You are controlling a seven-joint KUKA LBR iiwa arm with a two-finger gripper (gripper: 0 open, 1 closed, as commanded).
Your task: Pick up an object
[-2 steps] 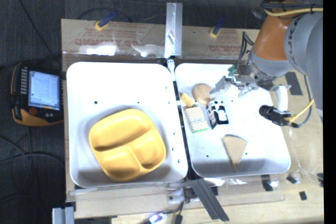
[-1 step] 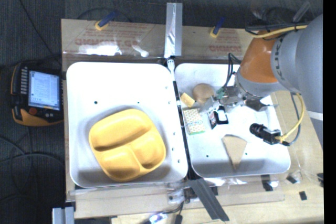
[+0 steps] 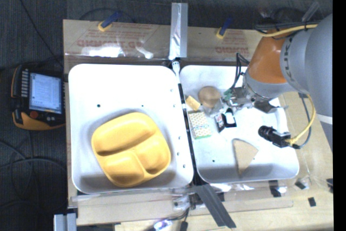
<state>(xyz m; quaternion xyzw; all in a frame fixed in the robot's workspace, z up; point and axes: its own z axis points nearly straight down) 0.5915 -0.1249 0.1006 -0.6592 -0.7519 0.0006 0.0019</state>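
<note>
My end effector (image 3: 227, 115) hung low in the right bin (image 3: 281, 167), and I could not tell its state. The round brown object (image 3: 210, 95) lay just beyond it, far and slightly left. A yellow wedge (image 3: 192, 101) and a patterned card (image 3: 199, 124) crowded its left; a tan triangular piece (image 3: 245, 154) lay nearer, well apart.
</note>
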